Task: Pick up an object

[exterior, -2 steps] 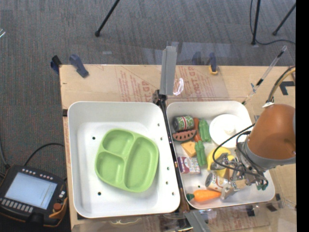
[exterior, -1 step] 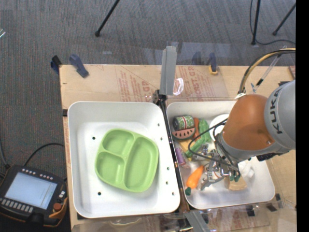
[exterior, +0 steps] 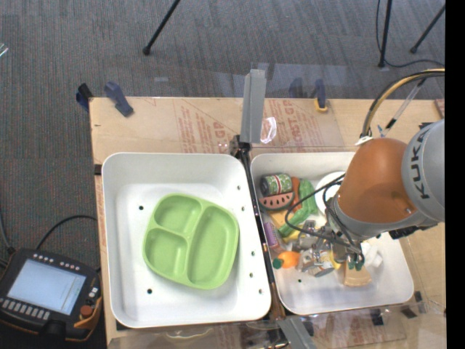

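Orange toy (exterior: 288, 259) lies just left of the fingers (exterior: 320, 257) — right bin (exterior: 392, 286).

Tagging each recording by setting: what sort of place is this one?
Likely a robotics lab test cell, not a home or kitchen. A plywood bench holds two shallow white bins, a handheld control pendant with a screen lies beside it, and black tripod legs stand on grey carpet.

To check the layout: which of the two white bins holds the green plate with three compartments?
The left bin holds the green plate. The right bin holds a pile of small toys under the gripper.
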### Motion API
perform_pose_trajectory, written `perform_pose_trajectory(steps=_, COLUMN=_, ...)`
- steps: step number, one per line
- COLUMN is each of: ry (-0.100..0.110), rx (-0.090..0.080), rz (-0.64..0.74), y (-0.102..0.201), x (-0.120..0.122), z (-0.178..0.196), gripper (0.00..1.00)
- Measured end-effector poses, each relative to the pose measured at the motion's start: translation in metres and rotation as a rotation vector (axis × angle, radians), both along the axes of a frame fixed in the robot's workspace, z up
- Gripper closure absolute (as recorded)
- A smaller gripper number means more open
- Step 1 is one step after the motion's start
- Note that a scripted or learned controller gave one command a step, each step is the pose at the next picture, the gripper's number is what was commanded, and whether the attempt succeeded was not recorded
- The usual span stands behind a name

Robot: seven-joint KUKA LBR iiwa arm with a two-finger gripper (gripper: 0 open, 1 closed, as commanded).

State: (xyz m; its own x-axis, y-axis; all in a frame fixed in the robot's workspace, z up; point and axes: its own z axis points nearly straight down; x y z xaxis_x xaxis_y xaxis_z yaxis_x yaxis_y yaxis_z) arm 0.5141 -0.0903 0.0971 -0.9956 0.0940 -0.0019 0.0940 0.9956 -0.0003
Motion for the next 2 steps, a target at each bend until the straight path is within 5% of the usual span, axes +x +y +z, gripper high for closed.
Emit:
perform_pose_trajectory(steps=1, ry=0.001, rx=0.001, rz=0.001, y=0.0009, x=-0.0002, z=-0.0006, gripper=0.00)
perform_pose_trajectory(steps=2, ry=0.001, rx=0.001, rz=0.008, y=0.0025, x=0.0006, z=0.0087, gripper=1.00)
